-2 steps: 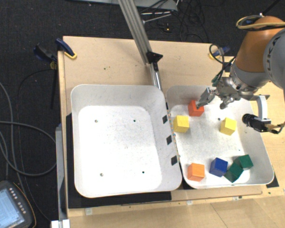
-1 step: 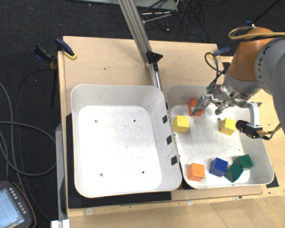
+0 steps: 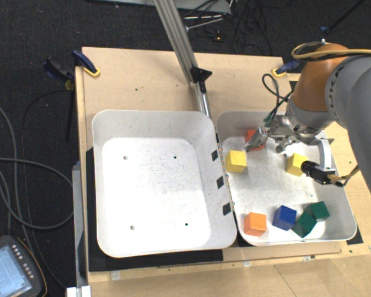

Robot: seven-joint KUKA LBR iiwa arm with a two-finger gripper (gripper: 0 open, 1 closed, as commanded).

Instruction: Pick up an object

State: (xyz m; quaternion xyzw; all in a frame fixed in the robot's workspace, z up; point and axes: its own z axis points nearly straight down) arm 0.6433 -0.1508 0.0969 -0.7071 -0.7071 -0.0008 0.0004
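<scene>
The arm's gripper (image 3: 258, 142) is low in the right bin (image 3: 334, 234), near its back left corner, right at a small red-orange block (image 3: 251, 134). I cannot tell if it is clamped on that block or just beside it, because the gripper hides much of it. The block looks like a little hard cube, light and stiff, not easy to break, with smooth flat sides (maybe a bit slippery). The best place to take hold would be two flat sides facing each other, squeezed square so it does not spin out. A yellow block (image 3: 236, 161) sits just beside it, near the bin's left edge, and another yellow block (image 3: 295, 164) lies more to the middle. Along the front edge are an orange block (image 3: 255, 223), a blue block (image 3: 285, 217) and two green blocks (image 3: 311, 219) close together. The bin floor is white, flat and speckled. The left bin (image 3: 105, 166) sits touching it on a wooden bench (image 3: 142, 73), with dark floor and cables around.
</scene>
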